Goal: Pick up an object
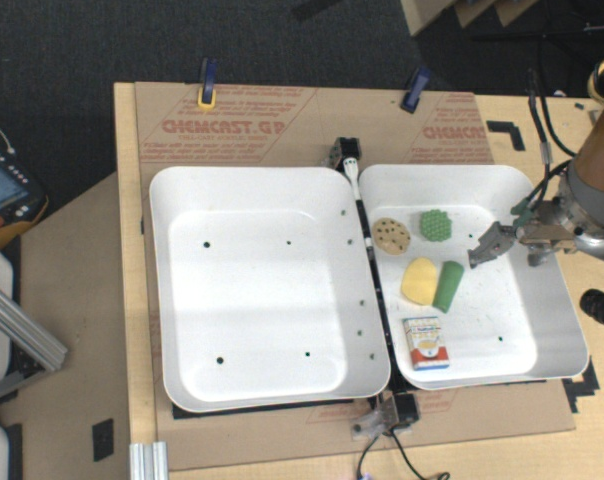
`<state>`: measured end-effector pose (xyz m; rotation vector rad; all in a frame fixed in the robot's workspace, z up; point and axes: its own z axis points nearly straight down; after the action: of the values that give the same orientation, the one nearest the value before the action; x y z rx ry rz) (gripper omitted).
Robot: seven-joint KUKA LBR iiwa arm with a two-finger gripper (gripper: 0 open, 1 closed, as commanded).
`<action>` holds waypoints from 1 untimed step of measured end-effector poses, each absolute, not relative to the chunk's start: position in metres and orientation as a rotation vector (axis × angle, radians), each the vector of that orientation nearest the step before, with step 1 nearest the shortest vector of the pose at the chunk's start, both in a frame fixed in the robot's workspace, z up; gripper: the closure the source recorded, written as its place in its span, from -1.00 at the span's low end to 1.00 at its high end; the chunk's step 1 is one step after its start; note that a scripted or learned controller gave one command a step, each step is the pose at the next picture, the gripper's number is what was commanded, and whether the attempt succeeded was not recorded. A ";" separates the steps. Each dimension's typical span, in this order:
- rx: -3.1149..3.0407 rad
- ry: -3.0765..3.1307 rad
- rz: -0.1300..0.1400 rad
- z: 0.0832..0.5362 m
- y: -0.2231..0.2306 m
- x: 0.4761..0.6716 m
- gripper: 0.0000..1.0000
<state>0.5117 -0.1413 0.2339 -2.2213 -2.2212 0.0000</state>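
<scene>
The right bin (542,363) holds several small objects. A tan cookie (390,234) and a bumpy green ball (436,225) lie near its back left. In front of them, a yellow lump (419,281) touches a green cylinder (448,285). A small red and white box (426,344) lies near the front rim. My gripper (509,252) hangs over the right half of this bin, to the right of the green ball and cylinder. Its fingers are spread, the left fingertip (480,255) dark and pointed, and nothing is between them.
The left bin (262,288) sits beside the right one, with a black divider strip (367,258) between them. Both rest on a brown cardboard sheet (282,118) held by blue clamps (207,86) at the back. Cables run behind the arm at the right.
</scene>
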 end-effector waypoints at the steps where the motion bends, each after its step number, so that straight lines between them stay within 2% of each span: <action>1: -2.223 -2.224 -0.002 0.245 -0.141 0.512 1.00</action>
<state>0.5125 -0.1414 0.2447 -2.2229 -2.2237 -0.0021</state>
